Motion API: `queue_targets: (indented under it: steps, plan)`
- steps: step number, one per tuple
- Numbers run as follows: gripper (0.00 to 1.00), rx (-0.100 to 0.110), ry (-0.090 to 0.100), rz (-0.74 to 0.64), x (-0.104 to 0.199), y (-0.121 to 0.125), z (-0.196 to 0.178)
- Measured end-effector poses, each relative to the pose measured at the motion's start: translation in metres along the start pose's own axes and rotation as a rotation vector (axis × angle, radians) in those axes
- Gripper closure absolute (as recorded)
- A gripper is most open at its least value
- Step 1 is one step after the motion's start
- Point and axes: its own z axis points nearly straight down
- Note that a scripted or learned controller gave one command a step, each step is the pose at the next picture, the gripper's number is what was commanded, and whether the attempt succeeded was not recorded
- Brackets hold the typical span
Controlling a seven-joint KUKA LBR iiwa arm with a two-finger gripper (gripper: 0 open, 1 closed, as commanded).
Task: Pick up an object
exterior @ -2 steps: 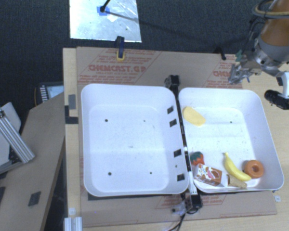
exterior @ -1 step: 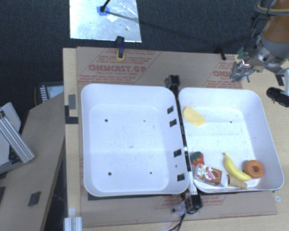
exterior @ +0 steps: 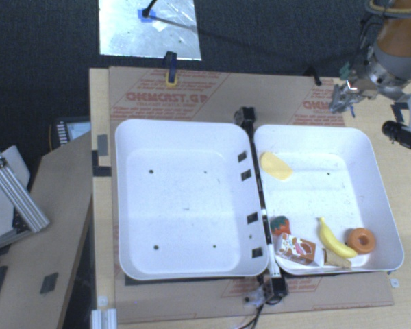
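Approach step, by judgement; the gripper is hovering beyond the right bin at its 1 o'clock corner, carrying nothing, jaw opening unreadable; the banana is lying at the bin's 5 o'clock; next move is calling for descent there.

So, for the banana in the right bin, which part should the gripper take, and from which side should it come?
Probably the middle of the banana, coming straight down from above. It lies flat, and its long curved body is narrow enough there for the fingers to close across it. The donut lies close beside its lower end and the bin's wall is near, so a side approach looks crowded. The gripper is outside the bin.
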Motion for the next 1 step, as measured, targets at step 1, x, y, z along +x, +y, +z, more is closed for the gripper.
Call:
queue_targets:
  steps: [1]
  plan:
    - [1.00,-0.004,-0.001,-0.002,-0.0004,0.0014,-0.0112]
